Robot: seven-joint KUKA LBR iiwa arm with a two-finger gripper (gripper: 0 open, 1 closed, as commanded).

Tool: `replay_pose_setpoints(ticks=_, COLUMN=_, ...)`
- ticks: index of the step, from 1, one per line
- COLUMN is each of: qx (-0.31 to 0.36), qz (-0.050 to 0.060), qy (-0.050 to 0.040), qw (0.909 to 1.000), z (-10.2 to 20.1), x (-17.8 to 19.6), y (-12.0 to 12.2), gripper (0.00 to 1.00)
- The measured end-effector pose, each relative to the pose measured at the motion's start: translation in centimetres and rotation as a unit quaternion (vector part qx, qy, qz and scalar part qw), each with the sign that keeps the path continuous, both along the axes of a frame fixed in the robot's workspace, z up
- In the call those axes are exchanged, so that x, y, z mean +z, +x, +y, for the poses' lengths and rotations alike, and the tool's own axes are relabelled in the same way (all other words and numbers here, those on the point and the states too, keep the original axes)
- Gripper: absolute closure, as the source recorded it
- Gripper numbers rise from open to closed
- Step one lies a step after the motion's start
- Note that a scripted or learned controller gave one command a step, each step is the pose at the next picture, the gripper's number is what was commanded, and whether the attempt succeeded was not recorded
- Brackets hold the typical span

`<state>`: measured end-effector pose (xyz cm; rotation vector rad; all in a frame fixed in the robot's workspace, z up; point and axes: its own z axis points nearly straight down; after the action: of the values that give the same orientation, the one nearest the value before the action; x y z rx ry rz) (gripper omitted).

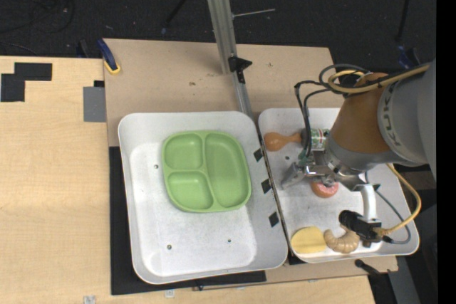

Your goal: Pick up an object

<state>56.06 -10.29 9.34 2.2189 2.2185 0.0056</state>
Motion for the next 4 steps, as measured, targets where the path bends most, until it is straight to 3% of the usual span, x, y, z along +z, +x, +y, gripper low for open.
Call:
replay_pose_setpoints(ticks=1, qx=-0.003, qz=-0.007, qy=-0.0079, qw=0.9999, z=-0.8, x=1.4, y=0.2, gripper=1.0)
replay_pose_setpoints(ticks=2, qx=-0.001, qz=0.003, qy=0.0003, qw=1.0, z=-1.0, x=5.7, y=0.8, gripper=1.0)
replay_pose_setpoints(ticks=4, qx=0.0, qz=0.001, qy=-0.0005, qw=1.0, z=-1.7, x=17.4, y=0.5, gripper=1.0)
